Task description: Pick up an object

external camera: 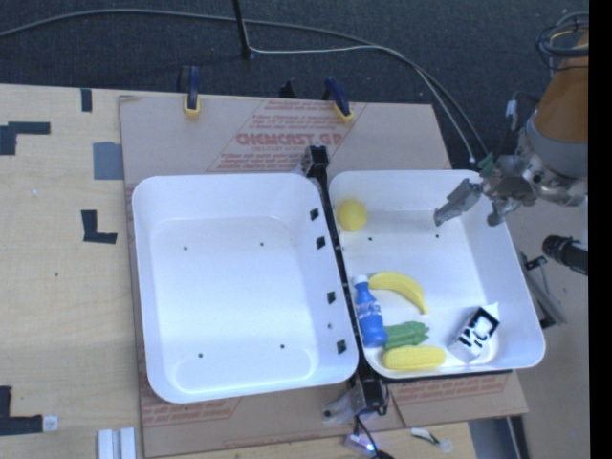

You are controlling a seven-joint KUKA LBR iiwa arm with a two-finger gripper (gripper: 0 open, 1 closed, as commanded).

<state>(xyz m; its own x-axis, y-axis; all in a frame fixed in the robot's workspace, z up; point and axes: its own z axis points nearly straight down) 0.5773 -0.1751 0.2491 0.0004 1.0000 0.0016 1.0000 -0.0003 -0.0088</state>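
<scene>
End effector [475, 205], fingers spread wide, above right bin [497, 256] on cardboard-covered bench [268, 137], dark carpet [382, 17] behind.

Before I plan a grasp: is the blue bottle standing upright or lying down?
Lying down. The blue bottle rests on its side on the floor of the right bin, its white cap toward the far end, beside the banana.

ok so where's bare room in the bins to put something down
The left bin is bare across its floor. In the right bin, the far half between the yellow ball and the gripper is free. Its near edge is crowded: blue bottle, banana, black-and-white box.
</scene>
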